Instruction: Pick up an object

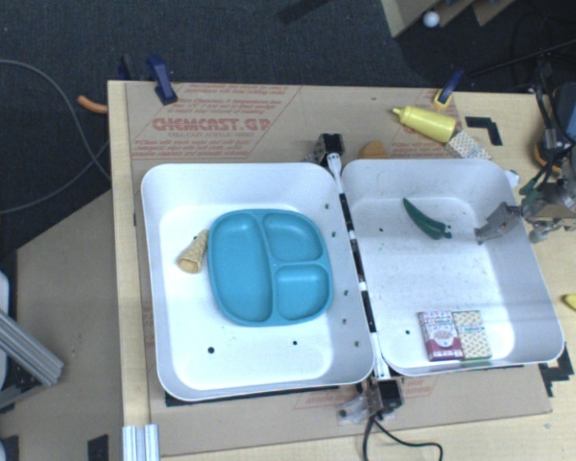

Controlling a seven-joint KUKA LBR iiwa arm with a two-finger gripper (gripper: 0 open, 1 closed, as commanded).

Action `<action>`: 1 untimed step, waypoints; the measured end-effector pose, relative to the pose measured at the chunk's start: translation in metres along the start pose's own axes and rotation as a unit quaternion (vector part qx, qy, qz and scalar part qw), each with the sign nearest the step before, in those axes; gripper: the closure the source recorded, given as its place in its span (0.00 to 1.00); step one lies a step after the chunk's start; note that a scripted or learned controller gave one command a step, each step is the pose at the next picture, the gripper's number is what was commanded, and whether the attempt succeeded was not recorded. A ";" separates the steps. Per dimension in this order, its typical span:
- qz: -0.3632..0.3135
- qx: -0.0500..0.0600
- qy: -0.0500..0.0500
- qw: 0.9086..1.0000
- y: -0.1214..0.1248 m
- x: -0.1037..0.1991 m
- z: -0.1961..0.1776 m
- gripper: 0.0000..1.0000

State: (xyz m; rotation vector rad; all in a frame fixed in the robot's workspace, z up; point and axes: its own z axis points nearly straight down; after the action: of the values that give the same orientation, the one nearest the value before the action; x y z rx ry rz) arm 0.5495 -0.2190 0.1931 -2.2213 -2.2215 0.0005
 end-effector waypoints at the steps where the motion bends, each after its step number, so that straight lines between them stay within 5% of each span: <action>1: -0.001 0.001 0.001 1.000 0.031 0.052 0.076 0.00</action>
State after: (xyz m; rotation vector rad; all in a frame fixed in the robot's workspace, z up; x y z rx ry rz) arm 0.5804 -0.1666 0.1167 -2.2170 -2.2205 0.0006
